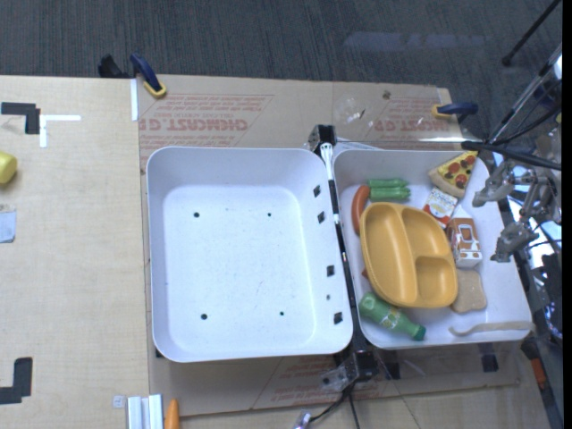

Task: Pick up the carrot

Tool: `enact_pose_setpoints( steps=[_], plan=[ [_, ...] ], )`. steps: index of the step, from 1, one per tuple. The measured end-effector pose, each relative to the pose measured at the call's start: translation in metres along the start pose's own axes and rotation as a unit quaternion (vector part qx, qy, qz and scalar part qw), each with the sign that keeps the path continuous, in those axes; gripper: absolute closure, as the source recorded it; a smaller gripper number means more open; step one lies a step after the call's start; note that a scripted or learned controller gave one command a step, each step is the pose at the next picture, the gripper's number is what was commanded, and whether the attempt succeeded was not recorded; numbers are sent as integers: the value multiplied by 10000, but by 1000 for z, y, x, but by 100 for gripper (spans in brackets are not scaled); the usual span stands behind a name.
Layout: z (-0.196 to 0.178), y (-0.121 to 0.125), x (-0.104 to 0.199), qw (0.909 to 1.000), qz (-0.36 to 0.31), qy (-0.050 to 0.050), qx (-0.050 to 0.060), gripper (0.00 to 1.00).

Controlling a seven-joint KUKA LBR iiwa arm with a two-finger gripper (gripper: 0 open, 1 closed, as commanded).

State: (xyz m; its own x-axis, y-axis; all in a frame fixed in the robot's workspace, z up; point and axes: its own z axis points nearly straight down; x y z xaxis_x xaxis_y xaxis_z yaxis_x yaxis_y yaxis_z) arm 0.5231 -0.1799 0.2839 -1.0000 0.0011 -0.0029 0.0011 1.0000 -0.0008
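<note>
- I am hanging my gripper (505, 214) over the right rim of the right bin (514, 304), a tangle of grey metal and cables. I cannot tell how wide it is set, and nothing is showing in its hold.
- The carrot (359, 208) is lying in the right bin's upper left part: a smooth, slender, orange-red stick running lengthwise along the bin's left wall.
- It is sitting in a narrow strip between that wall and the rim of the yellow plate (411, 256), a glossy, rounded, divided dish taking up the bin's middle; whether the two are touching, I cannot tell.
- A short green vegetable (389, 189) is lying just beside the carrot's upper end, crosswise to it.
- A green bottle (391, 318) is lying tilted below the plate, near the bin's lower left corner.
- Between the plate and my gripper, a wedge-shaped pizza slice (454, 172), a small printed carton (464, 242) and a tan bread slice (469, 293) are crowding the right side.
- The left bin (161, 239) is standing alongside, matte white with rounded corners, its wall meeting the right bin's wall just left of the carrot.
</note>
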Motion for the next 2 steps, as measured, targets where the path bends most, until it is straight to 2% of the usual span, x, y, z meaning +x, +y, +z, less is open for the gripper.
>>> enact_pose_setpoints(
  steps=[1, 2],
  plan=[
    [132, 68, -46, 9942, 1076, 8, -4, 0],
    [182, 41, -95, 9837, 1798, -66, -27, 0]
  ],
)
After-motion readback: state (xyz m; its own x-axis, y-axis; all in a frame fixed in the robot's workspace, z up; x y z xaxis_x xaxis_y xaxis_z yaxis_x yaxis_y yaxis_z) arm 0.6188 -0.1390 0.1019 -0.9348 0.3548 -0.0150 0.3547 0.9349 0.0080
